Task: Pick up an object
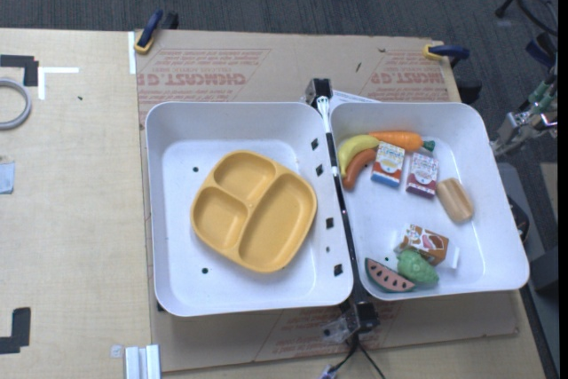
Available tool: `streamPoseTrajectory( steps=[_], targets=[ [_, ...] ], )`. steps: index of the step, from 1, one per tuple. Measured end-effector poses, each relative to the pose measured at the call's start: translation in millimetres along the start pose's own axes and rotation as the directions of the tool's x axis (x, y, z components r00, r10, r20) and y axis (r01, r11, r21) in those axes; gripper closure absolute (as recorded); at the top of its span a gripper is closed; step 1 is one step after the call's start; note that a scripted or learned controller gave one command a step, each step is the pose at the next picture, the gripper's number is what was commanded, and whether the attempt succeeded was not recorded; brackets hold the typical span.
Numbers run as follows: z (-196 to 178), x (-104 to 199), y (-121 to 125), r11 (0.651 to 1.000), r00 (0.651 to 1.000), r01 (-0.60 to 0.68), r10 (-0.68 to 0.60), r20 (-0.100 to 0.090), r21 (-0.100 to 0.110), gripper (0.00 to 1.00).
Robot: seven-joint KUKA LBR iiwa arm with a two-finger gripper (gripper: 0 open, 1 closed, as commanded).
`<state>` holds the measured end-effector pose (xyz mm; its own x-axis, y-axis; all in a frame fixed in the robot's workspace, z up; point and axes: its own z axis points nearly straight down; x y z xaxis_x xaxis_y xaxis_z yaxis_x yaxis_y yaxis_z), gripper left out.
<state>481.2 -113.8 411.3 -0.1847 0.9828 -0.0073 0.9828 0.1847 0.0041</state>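
Banana (352,146), carrot (398,138) and cartons (389,164) lie loose in the right bin (484,255).

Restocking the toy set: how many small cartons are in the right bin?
3: two upright cartons side by side near the banana, one brown carton lower down beside the green toy.

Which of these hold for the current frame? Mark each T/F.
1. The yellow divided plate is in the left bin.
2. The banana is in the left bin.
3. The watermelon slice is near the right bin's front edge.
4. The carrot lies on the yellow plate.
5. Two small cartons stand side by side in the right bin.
1. True: the yellow divided plate sits in the left bin.
2. False: the banana is in the right bin.
3. True: the watermelon slice lies by that bin's front edge.
4. False: the carrot is in the right bin, beside the banana.
5. True: the two small cartons are adjacent.
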Motion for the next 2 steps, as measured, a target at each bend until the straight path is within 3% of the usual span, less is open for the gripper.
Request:
streamPoseTrajectory(
  steps=[2],
  targets=[
    [-19.5,-0.8,2.5,1.0,1.0,0.005,-0.005,0.005,-0.003,1.0]
  ],
)
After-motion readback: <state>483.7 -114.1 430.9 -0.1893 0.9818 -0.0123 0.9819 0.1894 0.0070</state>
